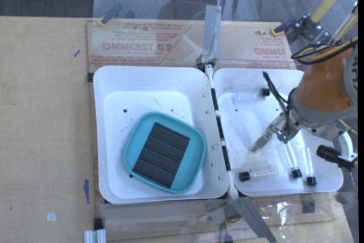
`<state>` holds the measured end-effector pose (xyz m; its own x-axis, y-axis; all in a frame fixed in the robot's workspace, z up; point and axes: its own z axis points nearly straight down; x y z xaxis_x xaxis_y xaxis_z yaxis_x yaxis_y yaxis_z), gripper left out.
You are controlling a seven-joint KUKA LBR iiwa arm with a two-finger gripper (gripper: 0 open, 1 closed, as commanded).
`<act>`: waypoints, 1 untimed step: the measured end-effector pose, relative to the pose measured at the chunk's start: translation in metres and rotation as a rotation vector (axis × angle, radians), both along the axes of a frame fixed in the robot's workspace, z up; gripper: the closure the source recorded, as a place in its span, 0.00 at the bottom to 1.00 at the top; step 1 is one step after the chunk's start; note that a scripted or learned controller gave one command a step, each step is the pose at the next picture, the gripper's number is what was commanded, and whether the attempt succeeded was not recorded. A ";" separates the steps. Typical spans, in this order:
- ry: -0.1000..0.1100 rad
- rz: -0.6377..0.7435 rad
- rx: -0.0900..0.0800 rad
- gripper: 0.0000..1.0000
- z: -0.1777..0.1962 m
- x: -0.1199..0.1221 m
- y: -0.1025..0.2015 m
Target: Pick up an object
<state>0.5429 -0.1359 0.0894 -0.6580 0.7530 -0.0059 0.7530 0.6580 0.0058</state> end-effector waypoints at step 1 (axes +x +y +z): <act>-0.008 -0.002 0.000 1.00 0.012 0.002 0.000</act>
<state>0.5449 -0.1360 0.1010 -0.6567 0.7541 -0.0109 0.7540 0.6568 0.0118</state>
